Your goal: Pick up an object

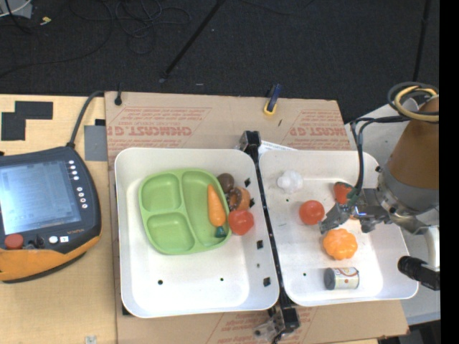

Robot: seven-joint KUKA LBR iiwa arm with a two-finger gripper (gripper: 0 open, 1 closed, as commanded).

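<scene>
Mirrored "CHEMCYST GP" on cardboard [154, 127]

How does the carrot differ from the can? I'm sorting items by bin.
The carrot lies in the left bin, on the green tray; the can lies on the right bin's floor. The carrot is orange and tapered; the can is a grey cylinder with a pale label. The carrot points up-down in the view; the can lies sideways. Both lie flat, untouched.

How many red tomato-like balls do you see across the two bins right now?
2. One tomato sits in the left bin, touching the green tray beside the carrot. The other tomato lies in the right bin. A partly hidden red piece near the gripper may be a third.
</scene>
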